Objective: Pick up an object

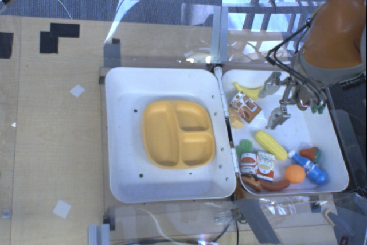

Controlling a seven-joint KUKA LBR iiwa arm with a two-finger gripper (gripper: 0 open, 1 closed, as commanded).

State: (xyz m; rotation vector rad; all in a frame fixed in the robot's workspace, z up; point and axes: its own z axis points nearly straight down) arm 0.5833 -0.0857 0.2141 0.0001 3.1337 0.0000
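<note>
The gripper (274, 101) hangs over the upper middle of the right bin (337, 153), its two metal fingers (279, 117) pointing down and to the left. The fingers stand apart with bare white bin floor showing between them, so the pincer is open and has hold of nothing. Above it the wrist rises to the right into the orange band (335, 31), with black cables looping along the arm's left side.

Just to the left of the fingertips lies a small brown and white snack box (245, 108), tilted, and above that a yellow banana (250, 89), whose right end lies close to the upper finger. Neither touches the pincer as far as the view tells. Below the fingertips, a little apart, a yellow corn cob (270, 144) lies at a slant.

Further down, along the bin's lower edge, the toys crowd together: a green vegetable (245, 147), a dark red can (248, 163) beside a small red and white carton (265, 164), a brown sausage (266, 185) below them, an orange ball (295, 174), a blue and white bottle (309, 168) and a reddish piece (310, 153) just above it.

The left bin (123, 140) holds a yellow divided tray (178, 133), lying flat at its middle, well apart from the arm.
</note>
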